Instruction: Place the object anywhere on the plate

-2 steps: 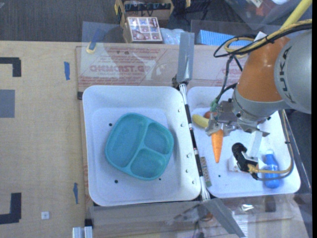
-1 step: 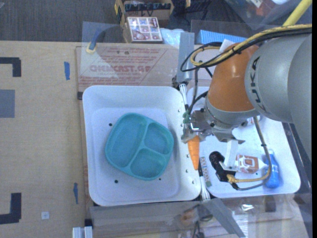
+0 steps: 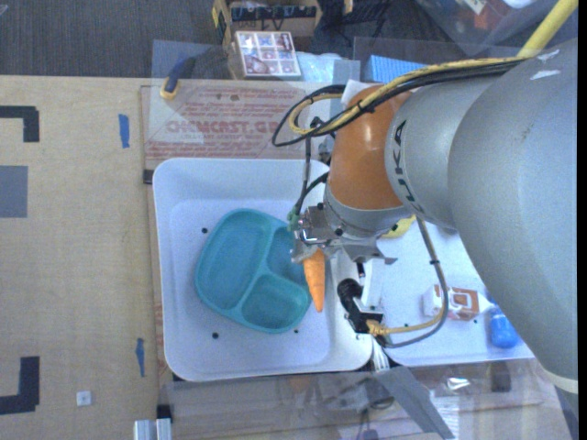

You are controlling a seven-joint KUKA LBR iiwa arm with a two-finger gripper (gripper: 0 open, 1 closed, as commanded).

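The two-finger gripper point(image 3: 312, 246) sits just below the arm's orange band, near the middle of the frame, and hangs over the right edge of the teal plastic plate. Its metal body hides the fingertips, so whether they clamp anything cannot be told from here. An orange, tapered toy carrot point(image 3: 315, 280) points downward right beneath it, its thick end tucked under the gripper and its thin tip reaching toward the lower middle of the frame. It may be hanging in the grip or simply lying on the bin floor below.

The carrot lies along the right rim of the teal three-compartment plate point(image 3: 240, 264), touching or just overlapping it; most of its length seems to be outside the plate, above the floor of the left white bin point(image 3: 183, 200). The plate rests at a slant in the middle of that bin.

To finish well, the carrot should travel toward the left of the frame until its whole length is above a compartment, best the large upper-left one, and be lowered close before letting go, so it cannot roll off over the raised rim.

In the right white bin point(image 3: 413, 337), at the lower right of the frame, lie a small orange-and-white block point(image 3: 459, 302) and a blue object point(image 3: 503, 330), well apart from the plate.
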